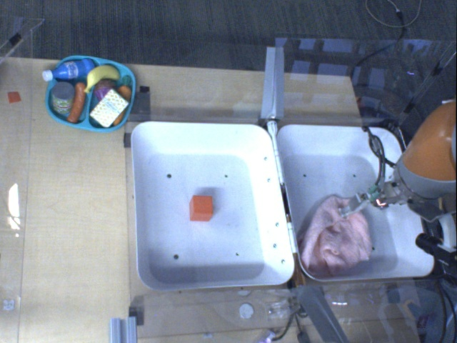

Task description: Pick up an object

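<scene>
End effector [355,204] on pink cloth [334,240], R bin [321,148]

You had a pale wooden table [71,213] under even, soft light, with a dark grey carpeted floor [178,9] running along its far edge. Far from the jaws, at the table's far corner, sat a blue tray [51,111] of toy food. A small red square [14,97] lay near it. Clear panels and dark cables [389,9] stood beyond the table.

No text, label, brand or number is legible on anything here.
</scene>
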Controlling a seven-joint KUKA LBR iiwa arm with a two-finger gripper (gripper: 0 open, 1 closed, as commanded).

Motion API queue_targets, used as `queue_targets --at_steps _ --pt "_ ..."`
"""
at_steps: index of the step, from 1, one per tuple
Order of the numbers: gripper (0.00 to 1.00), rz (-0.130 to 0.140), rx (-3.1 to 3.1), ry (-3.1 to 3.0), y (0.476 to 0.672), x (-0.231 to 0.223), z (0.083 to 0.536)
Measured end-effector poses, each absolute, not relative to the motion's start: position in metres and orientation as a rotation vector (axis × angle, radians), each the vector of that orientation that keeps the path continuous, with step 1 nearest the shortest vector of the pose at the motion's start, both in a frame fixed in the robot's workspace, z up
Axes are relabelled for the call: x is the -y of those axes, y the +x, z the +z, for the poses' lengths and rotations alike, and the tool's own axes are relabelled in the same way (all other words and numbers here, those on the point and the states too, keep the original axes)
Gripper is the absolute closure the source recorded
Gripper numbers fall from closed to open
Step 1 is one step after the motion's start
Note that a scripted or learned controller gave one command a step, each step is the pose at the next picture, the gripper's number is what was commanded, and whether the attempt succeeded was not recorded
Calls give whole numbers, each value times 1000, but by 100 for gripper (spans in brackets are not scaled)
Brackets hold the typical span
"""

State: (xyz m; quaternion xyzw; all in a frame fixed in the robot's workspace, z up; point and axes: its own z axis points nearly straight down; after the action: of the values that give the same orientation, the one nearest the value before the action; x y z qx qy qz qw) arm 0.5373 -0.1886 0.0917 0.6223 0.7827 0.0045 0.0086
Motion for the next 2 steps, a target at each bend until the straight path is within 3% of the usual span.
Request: queue_targets --at_steps 1,2 --pt "0 17 -2487 1885 534 135 92" --pt "100 24 -2486 1879 538 134 103"
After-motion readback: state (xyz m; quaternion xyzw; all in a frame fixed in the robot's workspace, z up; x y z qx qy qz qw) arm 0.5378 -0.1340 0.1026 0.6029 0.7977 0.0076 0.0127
